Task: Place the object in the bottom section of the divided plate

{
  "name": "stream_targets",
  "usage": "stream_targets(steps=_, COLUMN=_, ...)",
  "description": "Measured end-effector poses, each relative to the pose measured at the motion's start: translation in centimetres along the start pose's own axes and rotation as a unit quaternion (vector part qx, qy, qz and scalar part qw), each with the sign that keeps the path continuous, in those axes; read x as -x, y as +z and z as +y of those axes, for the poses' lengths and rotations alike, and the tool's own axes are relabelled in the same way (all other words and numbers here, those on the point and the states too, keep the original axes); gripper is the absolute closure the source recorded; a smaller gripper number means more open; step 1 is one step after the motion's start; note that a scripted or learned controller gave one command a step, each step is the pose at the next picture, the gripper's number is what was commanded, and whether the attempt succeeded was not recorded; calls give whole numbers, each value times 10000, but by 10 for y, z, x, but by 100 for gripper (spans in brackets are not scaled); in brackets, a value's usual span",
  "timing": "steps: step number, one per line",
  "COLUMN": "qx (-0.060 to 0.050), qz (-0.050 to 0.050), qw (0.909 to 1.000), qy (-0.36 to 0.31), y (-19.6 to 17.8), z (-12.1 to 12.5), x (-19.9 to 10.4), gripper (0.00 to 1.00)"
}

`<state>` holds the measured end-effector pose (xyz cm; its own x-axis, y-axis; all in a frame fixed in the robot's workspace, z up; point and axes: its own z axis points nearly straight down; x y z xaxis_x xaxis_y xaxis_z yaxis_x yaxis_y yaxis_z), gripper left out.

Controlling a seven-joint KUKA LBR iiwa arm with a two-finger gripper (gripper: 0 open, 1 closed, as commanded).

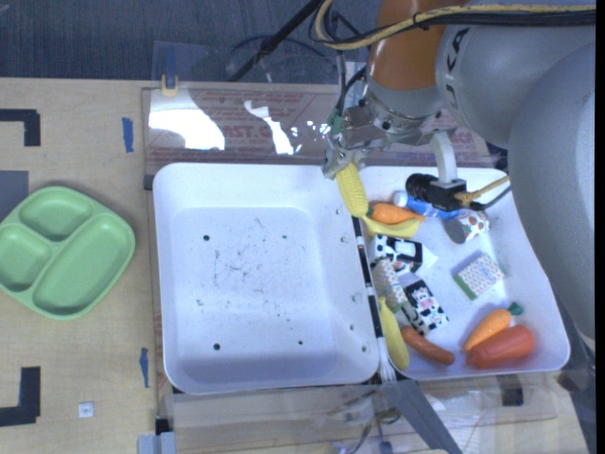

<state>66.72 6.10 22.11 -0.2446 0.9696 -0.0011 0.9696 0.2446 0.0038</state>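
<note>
Corn up, plate far left.
My gripper (342,157) pinches the corn (353,191) by its top, hanging clear for carrying to the plate (64,251).

A pale wooden desk (85,339) carries two shallow white bins side by side, the left bin (255,268) touching the right bin (529,253) along a shared edge. Well apart from them, near the desk's left edge, a green divided plate (64,251) lies flat. Black corner marks (24,126) and short blue tape strips (128,133) sit on the wood.
</note>
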Motion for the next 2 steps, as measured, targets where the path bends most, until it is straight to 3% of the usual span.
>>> stream_targets(steps=1, qx=-18, qz=8, qw=9993, qy=-384, y=100, z=-13, x=-65, gripper=100)
stream_targets(steps=2, qx=-6, qz=12, qw=9984, qy=-564, y=130, z=-31, x=-149, gripper=100)
